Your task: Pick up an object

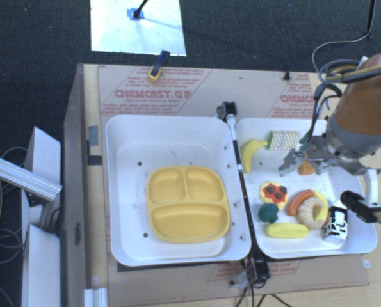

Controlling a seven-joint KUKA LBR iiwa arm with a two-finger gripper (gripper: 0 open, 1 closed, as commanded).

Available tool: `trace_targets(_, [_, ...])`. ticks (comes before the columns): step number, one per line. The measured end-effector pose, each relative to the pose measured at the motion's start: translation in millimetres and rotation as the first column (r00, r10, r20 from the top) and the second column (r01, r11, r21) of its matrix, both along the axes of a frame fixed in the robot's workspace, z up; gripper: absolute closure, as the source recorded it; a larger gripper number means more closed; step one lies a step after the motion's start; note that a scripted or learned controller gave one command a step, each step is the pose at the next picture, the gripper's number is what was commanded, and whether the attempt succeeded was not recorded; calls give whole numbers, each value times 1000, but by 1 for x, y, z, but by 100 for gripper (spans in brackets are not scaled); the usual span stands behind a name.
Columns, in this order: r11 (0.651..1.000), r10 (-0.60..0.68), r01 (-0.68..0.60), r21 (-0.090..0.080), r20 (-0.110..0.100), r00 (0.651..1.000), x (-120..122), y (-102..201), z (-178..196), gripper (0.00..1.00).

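You are looking down at a slant on a bench with two shallow white bins side by side. The right bin (369, 238) holds a scatter of small toy foods. Nearest the gripper (300, 165) is a small orange object (307, 168), rounded and matte; it is too small and too covered to tell its long axis. The metal fingers stand right over it, splayed apart, and you cannot tell whether they touch it or have hold of anything.

From the orange object outward: a speckled pale block (283, 139) lies just up-left of it. A yellow banana (251, 151) lies left of it, its long axis running from upper right to lower left. Below it sits a round pizza slice (274, 192) with red dots, then a dark green broccoli (267, 213). Below and slightly right, a reddish sausage (300, 201) lies slantwise against a pale ring-shaped bun (313, 213). A smooth yellow cylinder (287, 230) lies level beneath those. A black-and-white cow toy (335, 224) stands at lower right.

The left bin (123, 190) holds a glossy yellow divided tray (187, 203) with three compartments. The bins rest on brown cardboard with red print (152, 94), over dark carpet (30, 56).
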State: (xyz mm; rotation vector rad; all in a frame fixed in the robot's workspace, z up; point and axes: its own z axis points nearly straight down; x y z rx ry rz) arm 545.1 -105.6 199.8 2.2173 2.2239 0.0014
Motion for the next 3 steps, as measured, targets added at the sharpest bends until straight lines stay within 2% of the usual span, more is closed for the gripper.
trace_targets(1, [1000,-2,2,0,1,1000,-9,8,-115,0])
trace_targets(2, [1000,-2,2,0,-1,1000,-44,5,-116,0])
trace_targets(3, [1000,-1,1,1,2,1000,-43,6,-105,100])
